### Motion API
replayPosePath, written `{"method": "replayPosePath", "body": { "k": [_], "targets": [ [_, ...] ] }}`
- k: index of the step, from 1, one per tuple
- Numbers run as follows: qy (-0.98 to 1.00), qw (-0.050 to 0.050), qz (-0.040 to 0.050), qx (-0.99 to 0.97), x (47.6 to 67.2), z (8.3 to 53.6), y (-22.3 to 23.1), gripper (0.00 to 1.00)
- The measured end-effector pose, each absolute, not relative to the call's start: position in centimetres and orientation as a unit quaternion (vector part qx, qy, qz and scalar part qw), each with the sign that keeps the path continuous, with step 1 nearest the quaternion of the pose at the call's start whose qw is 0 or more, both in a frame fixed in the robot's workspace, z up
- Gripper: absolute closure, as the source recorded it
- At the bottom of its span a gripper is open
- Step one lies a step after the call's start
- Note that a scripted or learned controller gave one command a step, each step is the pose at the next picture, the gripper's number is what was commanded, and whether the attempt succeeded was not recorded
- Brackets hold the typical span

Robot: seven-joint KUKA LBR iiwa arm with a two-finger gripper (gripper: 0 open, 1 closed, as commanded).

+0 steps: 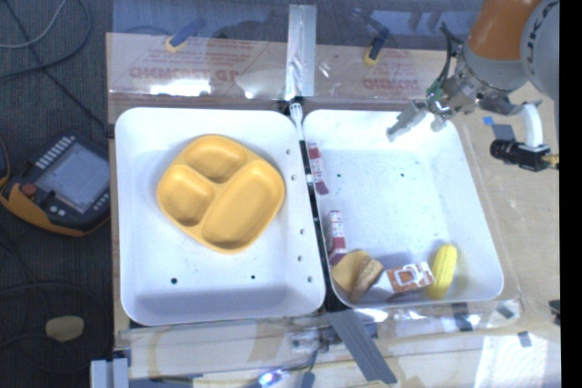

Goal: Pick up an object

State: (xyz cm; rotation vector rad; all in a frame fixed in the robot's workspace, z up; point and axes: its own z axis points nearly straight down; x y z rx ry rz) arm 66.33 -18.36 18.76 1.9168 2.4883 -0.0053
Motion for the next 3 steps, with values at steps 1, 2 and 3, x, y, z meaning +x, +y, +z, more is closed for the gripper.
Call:
{"method": "replayPosePath", "body": {
  "k": [1, 2, 3],
  "targets": [
    [0.854, -0.001, -0.0002, 0.52, 66.5, 10.2, -10.8, 0.0],
    [0.892, 0.0, -0.0001, 0.452, 60.4, 10.6, -10.4, 0.0],
    [0.892, 0.0, 0.0002, 0.452, 60.4, 10.6, -10.4, 0.0]
  ]
}}
